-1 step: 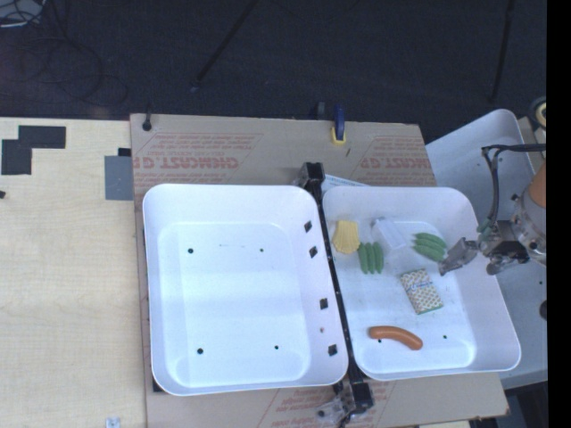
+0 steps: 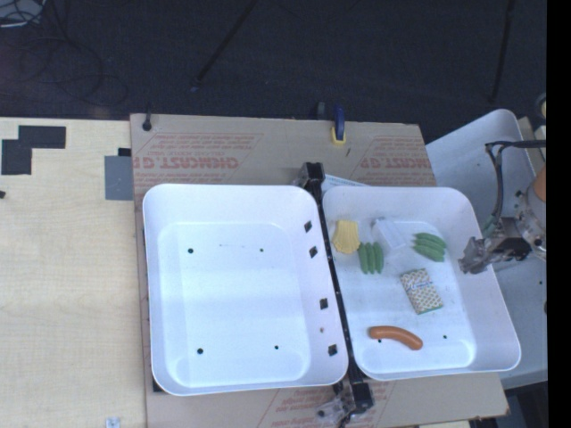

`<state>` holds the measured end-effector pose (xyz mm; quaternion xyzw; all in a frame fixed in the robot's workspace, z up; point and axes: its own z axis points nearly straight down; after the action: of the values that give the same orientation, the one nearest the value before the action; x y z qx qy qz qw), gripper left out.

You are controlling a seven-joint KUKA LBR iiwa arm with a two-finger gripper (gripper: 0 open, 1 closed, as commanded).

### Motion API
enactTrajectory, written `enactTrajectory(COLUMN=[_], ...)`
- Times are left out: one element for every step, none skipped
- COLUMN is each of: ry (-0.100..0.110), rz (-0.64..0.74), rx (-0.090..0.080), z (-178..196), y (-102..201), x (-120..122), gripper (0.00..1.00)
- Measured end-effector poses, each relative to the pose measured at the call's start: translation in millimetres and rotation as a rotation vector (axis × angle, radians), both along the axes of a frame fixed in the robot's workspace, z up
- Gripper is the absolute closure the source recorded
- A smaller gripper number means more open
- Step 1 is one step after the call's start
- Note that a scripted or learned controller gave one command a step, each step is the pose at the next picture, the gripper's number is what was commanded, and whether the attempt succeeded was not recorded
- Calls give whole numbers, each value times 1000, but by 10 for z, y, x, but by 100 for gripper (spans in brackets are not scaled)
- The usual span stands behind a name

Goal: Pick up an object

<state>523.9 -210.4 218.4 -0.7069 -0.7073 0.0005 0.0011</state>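
The right bin (image 2: 496, 321) holds several small objects: a yellow piece (image 2: 346, 236), a dark green pod (image 2: 371, 257), a lighter green pod (image 2: 429, 245), a small patterned packet (image 2: 421, 291), an orange sausage-shaped item (image 2: 396, 336) and a pale clear piece (image 2: 390, 232). My gripper (image 2: 475, 259) hangs over the right rim of this bin, to the right of the lighter green pod and apart from every object. Nothing shows in its grasp.
The left bin (image 2: 153, 266) sits beside the right one, with a black divider clamp (image 2: 323, 266) between them. Both rest on a cardboard sheet (image 2: 232, 154). A blue and yellow clamp (image 2: 339, 127) stands at the back edge. A white surface (image 2: 473, 150) lies at the right.
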Motion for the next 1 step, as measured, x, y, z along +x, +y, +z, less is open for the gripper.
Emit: enactTrajectory(ry=[0], rz=[-4], rx=[1], z=[408], y=[159], x=[-502], gripper=[100])
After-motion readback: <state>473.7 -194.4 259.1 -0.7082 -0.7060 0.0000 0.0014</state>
